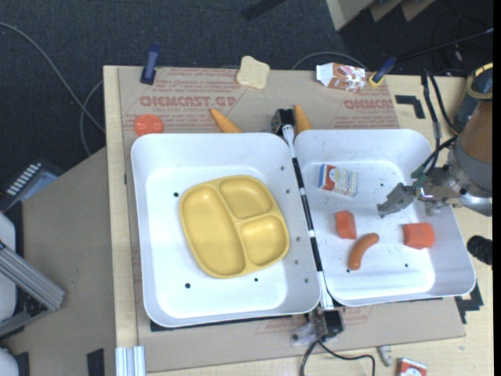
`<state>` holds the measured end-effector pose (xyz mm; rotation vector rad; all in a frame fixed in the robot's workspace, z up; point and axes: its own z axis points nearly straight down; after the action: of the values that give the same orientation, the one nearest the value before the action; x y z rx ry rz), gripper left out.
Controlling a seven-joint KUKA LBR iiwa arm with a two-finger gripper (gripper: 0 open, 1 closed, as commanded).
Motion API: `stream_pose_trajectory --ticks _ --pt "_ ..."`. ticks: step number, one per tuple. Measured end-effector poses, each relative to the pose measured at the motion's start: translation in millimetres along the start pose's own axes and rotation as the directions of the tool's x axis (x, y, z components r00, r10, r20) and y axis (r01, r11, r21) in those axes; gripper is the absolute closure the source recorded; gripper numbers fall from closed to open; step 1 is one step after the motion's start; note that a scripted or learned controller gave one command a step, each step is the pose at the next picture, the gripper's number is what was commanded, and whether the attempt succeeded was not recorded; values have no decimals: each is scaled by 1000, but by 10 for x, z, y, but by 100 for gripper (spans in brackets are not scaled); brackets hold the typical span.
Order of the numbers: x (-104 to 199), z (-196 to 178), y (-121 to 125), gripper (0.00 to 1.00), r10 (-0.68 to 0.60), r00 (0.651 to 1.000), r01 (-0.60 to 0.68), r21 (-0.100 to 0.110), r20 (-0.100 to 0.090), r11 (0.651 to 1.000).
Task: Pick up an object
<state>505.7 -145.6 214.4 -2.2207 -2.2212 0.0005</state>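
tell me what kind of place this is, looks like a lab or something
Most likely a robotics lab test bench. Two white bins sit clamped side by side on a board, toy food such as a sausage lies in one, and the robot arm's claw reaches in over loose cables.

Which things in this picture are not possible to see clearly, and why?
- Gripper, camera view: small and dark, so its state is unclear.
- Arm: cut off by the right edge.
- Small carton in the right bin: print too small to read.
- Packet: cut by the bottom edge.

Red "CHEMCAST GP" lettering is printed on the brown board [188, 100].
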Motion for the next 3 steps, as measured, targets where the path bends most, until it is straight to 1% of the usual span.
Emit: stream_pose_trajectory --ticks 1,2,3 --pt "364 1301 34 0 -1 1000 1 -1 0 1000" --pt "448 1300 315 0 -1 1000 1 -2 1 1000" --pt "446 1199 317 100 1 1000 -1 -4 1 1000"
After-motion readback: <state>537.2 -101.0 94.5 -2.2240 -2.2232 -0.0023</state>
